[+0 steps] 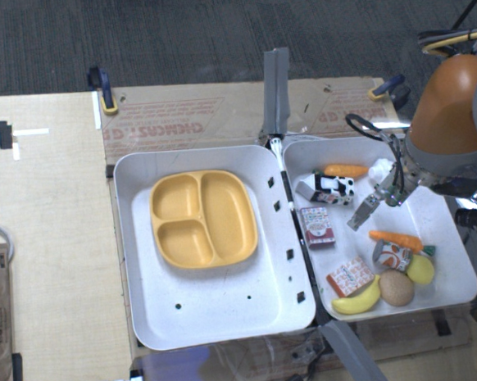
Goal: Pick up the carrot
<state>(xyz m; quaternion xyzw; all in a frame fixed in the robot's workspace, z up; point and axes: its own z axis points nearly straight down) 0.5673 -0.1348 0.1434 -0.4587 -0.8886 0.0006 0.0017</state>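
Overhead, the gripper [364,213] hovered in the right bin [452,292], fingers close together and holding nothing.
Its target, the carrot [395,239], lay just beside it toward the bin's near-right corner, above a banana [356,301]; a divided yellow plate [204,219] sat in the left bin [224,322].

Glossy white plastic bins [137,259], matt yellow plastic tray [204,219], cardboard [183,116] bkgd.

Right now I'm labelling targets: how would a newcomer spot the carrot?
Look in the right bin, toward its lower right, just below the gripper. The carrot is a slim orange stick with a green tip, lying above the yellow lemon. A second orange piece lies near the bin's top edge.
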